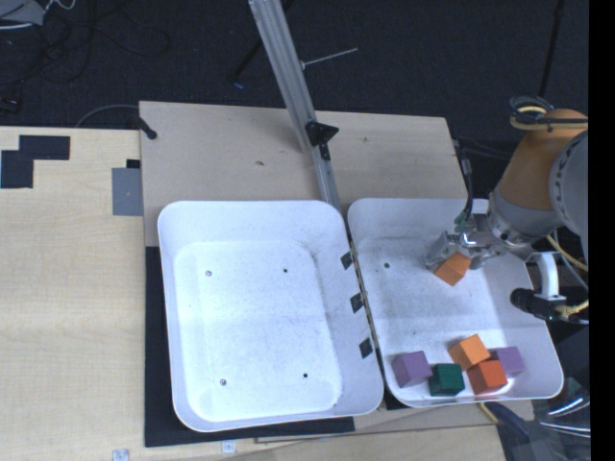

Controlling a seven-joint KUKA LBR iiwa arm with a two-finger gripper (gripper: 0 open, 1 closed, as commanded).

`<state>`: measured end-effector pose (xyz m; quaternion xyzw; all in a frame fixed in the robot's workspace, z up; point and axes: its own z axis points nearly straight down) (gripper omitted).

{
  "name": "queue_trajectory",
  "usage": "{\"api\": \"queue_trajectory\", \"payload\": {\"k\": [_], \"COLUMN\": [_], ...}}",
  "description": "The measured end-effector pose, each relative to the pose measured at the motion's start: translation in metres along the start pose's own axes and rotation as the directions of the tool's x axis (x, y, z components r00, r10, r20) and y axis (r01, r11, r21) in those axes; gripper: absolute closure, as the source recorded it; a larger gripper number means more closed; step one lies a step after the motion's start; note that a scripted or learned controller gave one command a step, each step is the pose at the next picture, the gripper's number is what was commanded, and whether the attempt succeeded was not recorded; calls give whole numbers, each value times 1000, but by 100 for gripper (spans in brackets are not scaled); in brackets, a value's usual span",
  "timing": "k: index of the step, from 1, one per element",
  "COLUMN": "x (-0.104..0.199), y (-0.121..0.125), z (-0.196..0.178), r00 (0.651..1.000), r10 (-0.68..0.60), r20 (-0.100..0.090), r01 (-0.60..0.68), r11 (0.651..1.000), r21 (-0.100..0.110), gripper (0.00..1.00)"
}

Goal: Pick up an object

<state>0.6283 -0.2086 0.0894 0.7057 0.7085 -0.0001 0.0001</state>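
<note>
Starting nearest: a cluster of small matte blocks lies along the front wall of the right bin (pixel 404 229), a purple cube (pixel 411 366), a dark green cube (pixel 446 379), an orange block (pixel 471 350), a red-orange block (pixel 488 376) and a second purple cube (pixel 509 359), all close together. Left bin (pixel 183 229): shallow, white, speckled, rounded corners. Farther back in the right bin, the hand (pixel 458 254) is closed on an orange cube (pixel 451 270), tilted, between its fingers. Pale wooden counter (pixel 231 142) beyond; a ribbed metal post (pixel 288 75) slants across it.
</note>
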Motion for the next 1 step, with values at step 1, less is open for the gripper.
{"api": "queue_trajectory", "payload": {"k": [1], "x": [0], "y": [-24], "z": [-1], "r00": [1000], "r10": [4], "r20": [-1], "r01": [-4], "r11": [1000], "r21": [4], "gripper": [0]}}
